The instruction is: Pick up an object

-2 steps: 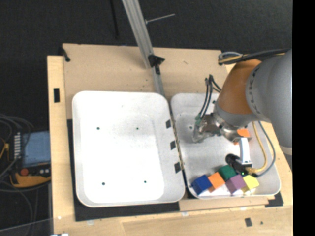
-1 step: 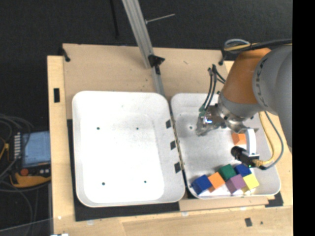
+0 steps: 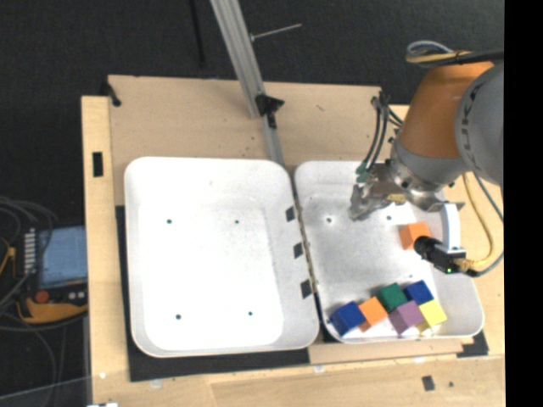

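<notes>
Pale plywood forms the bench (image 3: 212, 380), its near edge bare apart from a few small dark marks. On it sit two shallow white bins side by side, resting on a black mat. Close to the near rim of the right bin (image 3: 339, 253) lies a cluster of small blocks: a blue block (image 3: 347, 316), an orange block (image 3: 372, 311), a green block (image 3: 392, 296), a purple block (image 3: 409, 315), a second blue block (image 3: 419, 292) and a yellow block (image 3: 433, 313), most of them touching their neighbours. A lone orange cube (image 3: 415, 235) sits farther back, near the bin's right wall, well apart from the cluster. The left bin (image 3: 208, 253) shows a speckled white floor with four small dark dots.

Farther in, the gripper (image 3: 363, 203) hangs over the back part of the right bin, beside the lone cube but not touching it (how its fingers stand cannot be told from this angle). Behind it rises the grey arm with its orange band (image 3: 437, 113), cables looping beside it. A slanted metal pole (image 3: 242, 53) crosses the far bench. Beyond lies dark carpeted floor; at the left, a pendant-like device (image 3: 55, 265) with tangled cables.
</notes>
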Motion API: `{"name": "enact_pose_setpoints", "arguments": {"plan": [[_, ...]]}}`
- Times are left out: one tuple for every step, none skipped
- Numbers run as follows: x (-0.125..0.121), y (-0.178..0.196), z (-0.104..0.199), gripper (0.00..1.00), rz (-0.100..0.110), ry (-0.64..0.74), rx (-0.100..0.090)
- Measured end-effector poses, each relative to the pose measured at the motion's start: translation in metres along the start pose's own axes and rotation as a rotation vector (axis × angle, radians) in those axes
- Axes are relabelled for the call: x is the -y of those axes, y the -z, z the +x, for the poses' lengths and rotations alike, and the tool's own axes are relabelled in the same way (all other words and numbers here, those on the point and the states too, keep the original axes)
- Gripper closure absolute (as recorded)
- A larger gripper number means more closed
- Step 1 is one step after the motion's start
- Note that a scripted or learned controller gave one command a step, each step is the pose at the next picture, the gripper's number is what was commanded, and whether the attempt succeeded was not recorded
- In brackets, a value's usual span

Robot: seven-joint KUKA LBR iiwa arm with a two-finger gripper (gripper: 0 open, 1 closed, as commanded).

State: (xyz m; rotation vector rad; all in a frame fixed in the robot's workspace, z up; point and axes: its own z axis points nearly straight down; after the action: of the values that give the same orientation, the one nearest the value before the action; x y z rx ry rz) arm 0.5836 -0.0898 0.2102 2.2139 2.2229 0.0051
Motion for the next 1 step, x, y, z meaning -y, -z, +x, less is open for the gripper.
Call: {"name": "enact_pose_setpoints", "arguments": {"plan": [[0.0056, 0.0133, 0.0535, 1.00, 0.002, 0.004, -0.003]]}}
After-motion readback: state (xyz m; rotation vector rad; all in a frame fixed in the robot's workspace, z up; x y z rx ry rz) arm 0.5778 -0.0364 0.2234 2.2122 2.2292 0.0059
